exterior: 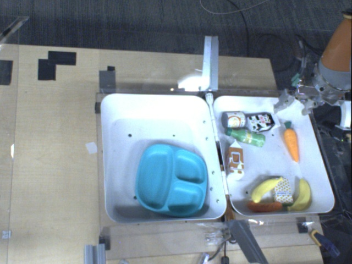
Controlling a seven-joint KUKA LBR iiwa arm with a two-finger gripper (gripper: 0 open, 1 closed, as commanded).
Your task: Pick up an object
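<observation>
The arm (pixel 336 51) is cut off by the frame at upper right; its orange band and grey wrist show. The gripper (pixel 297 99) sits over the top right corner of the right bin (pixel 324 175), and whether it is spread or pressed together cannot be told; nothing is visible in its grasp. Objects in the right bin: a carrot (pixel 291 143) near the right wall, a green bottle (pixel 246 137), a small can (pixel 234 119), a black-and-white carton (pixel 260 122) beside the can, a white-and-brown box (pixel 235 160) against the left wall, and two bananas (pixel 266 187) (pixel 301 195) near the bottom edge. A patterned packet (pixel 282 192) lies between the bananas, and a red item (pixel 265 206), partly hidden, lies below them. Print on the can, carton and box is too blurred to read. The left bin (pixel 126 114) holds a blue divided tray (pixel 171 179). Both bins rest on a light wooden bench (pixel 49 164) with black patches near its upper left. Dark carpet (pixel 137 10) lies beyond, with a thin cable (pixel 242 10) looped across it.
</observation>
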